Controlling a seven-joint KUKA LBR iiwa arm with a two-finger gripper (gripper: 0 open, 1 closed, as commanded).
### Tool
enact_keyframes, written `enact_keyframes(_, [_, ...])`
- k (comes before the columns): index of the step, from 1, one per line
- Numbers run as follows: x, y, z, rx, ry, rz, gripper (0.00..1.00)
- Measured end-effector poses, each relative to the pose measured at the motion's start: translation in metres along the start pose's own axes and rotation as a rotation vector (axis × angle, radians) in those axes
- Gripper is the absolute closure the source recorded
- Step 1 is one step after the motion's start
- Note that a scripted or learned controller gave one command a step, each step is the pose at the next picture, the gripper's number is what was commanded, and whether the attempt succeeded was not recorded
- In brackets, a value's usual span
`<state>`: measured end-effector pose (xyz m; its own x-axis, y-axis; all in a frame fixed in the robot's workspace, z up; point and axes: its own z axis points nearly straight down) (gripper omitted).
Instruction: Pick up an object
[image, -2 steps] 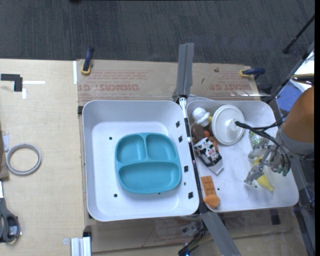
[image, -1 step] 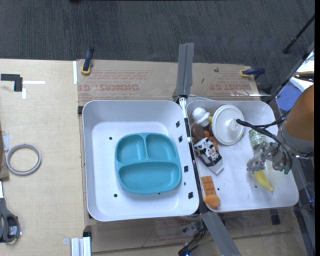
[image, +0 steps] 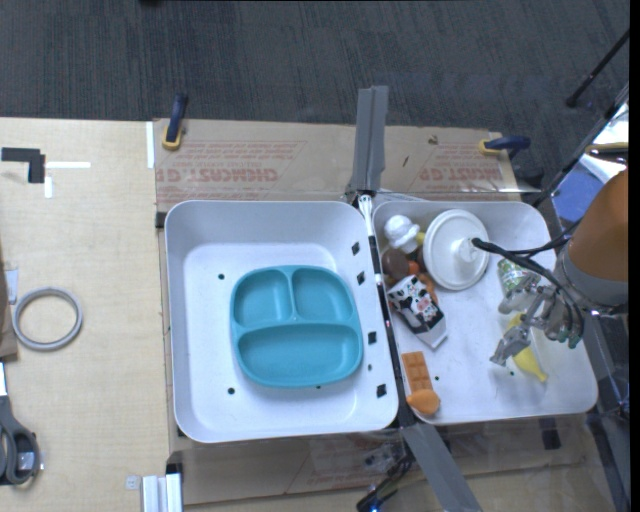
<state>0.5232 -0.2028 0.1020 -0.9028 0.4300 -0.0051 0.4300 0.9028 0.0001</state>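
The gripper (image: 512, 347) hangs low over the right bin (image: 470, 390), near its right wall; whether it is wide, narrow or holding anything cannot be told. A yellow object (image: 531, 367) lies just beside it, toward the bin's near right corner, contact not discernible. A crumpled clear wrapper (image: 514, 277) sits just behind the gripper. Further left lie a white lid (image: 455, 250), a black-and-white packet (image: 416, 303) and an orange piece (image: 423, 401). The left bin (image: 200, 250) holds a teal divided plate (image: 297, 326). A tape roll (image: 44, 318) rests on the surface (image: 80, 420).
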Motion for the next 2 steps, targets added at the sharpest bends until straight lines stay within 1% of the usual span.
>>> enact_keyframes(1, [-0.0012,0.0004,-0.0097,0.000,-0.004,-0.002,1.00])
enact_keyframes(2, [-0.0011,0.0006,-0.0097,0.000,-0.004,-0.002,0.00])
